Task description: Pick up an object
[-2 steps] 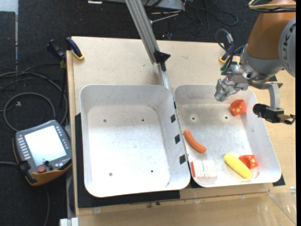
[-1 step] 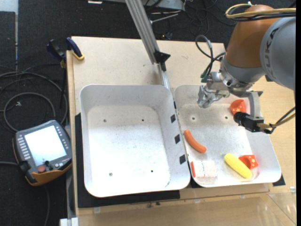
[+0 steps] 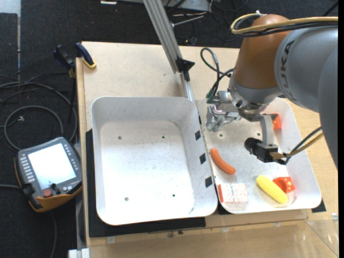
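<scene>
Orange sausage [image 3: 222,161] in right bin, just below pincer [image 3: 214,120], finger spread unclear.

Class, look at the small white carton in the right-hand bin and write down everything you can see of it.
The white carton is a small box-shaped pack that looks like printed card, with reddish markings on its faces too small to read. It lies flat near the front left corner of the right bin, close beside the bin's left wall. An orange sausage-shaped piece lies just behind it and a yellow banana-like toy to its right; neither appears to touch it. The gripper is well behind it.
</scene>
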